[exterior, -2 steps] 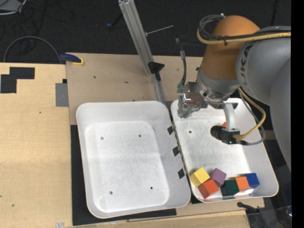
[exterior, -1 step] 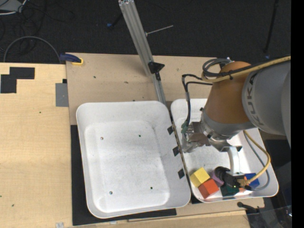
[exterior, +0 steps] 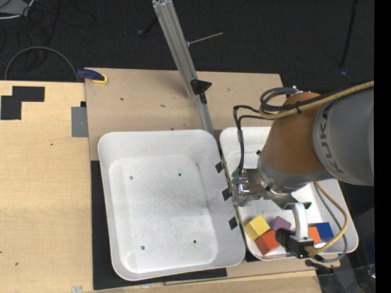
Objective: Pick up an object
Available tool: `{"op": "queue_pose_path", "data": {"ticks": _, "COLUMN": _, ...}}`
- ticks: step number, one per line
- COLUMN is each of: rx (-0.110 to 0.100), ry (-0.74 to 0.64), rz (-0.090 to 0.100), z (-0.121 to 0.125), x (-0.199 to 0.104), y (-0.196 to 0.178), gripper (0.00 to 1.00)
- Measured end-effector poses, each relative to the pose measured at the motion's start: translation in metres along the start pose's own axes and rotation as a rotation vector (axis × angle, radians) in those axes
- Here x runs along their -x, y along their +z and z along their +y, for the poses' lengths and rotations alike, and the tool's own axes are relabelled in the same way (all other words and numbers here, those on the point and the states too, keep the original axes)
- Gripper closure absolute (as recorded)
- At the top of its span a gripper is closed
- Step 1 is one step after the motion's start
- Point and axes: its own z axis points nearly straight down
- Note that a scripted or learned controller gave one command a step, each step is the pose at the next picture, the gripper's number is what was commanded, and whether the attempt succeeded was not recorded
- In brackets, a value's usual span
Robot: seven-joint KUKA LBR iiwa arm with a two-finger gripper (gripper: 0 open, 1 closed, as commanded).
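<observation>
The grey arm with the orange band (exterior: 293,142) leans in from the right over the right-hand shallow white bin (exterior: 227,138). Its pincer (exterior: 245,187) hangs close to that bin's left wall, though from where I stand I cannot tell whether it is spread or pressed together. At the near end of the same bin lie a yellow cube (exterior: 258,226) close to the pincer, a red block (exterior: 266,242) touching it, a purple block (exterior: 281,223) just beside, and an orange block (exterior: 313,232) against a blue block (exterior: 325,231). The left-hand shallow white bin (exterior: 107,145) sits alongside on the pale wooden worktop (exterior: 153,96).
</observation>
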Motion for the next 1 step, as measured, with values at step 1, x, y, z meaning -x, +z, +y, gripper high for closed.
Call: {"op": "queue_pose_path", "data": {"ticks": 1, "rx": 0.012, "ry": -0.008, "rz": 0.000, "z": -0.0101, "x": -0.0058, "y": -0.1202, "gripper": 1.00}}
